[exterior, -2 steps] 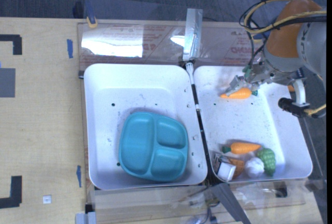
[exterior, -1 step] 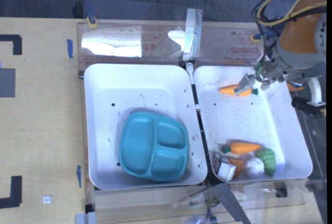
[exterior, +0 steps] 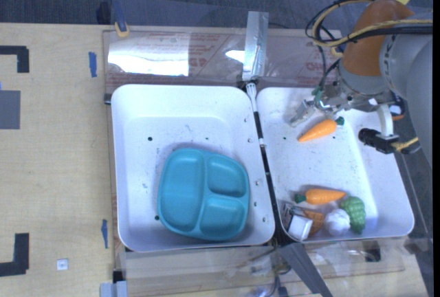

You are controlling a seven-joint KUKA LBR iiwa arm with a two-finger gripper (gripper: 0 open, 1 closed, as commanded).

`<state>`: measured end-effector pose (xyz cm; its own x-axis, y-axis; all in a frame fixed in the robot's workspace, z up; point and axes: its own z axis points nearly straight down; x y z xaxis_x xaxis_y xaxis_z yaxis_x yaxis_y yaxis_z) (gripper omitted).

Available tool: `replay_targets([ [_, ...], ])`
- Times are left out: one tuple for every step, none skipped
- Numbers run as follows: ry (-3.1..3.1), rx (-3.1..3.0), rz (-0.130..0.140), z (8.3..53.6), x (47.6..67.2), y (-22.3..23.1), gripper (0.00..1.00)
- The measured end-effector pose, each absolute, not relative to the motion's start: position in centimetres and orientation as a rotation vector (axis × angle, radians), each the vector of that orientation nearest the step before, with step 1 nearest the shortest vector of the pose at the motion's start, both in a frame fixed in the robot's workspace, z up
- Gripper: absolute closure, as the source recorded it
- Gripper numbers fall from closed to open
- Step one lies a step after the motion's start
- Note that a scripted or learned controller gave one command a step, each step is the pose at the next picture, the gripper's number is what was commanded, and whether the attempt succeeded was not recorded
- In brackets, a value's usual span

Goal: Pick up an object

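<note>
Camera view: jaws (exterior: 302,113) low in the right bin (exterior: 385,220); open or closed, cannot tell. Carrot (exterior: 319,129) lies just beside the jaws, toward the near side. Second carrot (exterior: 324,196) and green vegetable (exterior: 355,213) well apart, near corner.

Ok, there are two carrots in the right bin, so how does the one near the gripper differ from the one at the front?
The upper carrot lies alone on bare bin floor, just below the gripper; the lower carrot sits against a cluster of toys with the green vegetable. The upper carrot is tilted, its green end up to the right; the lower carrot lies nearly level, its green end to the left. Both are orange and lie in the right bin.
</note>
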<state>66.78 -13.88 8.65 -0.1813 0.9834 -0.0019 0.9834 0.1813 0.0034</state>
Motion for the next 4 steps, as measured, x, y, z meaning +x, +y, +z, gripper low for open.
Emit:
replay_targets([
  [2.431, 1.988, 0.0, 8.6, 64.6, -15.9, 0.0],
  [2.444, 1.971, 0.003, 8.6, 59.6, -14.0, 0.0],
  [2.513, 1.88, 0.005, 8.7, 55.0, -10.4, 0.0],
  [2.527, 1.858, 0.006, 8.8, 50.6, -9.9, 0.0],
])
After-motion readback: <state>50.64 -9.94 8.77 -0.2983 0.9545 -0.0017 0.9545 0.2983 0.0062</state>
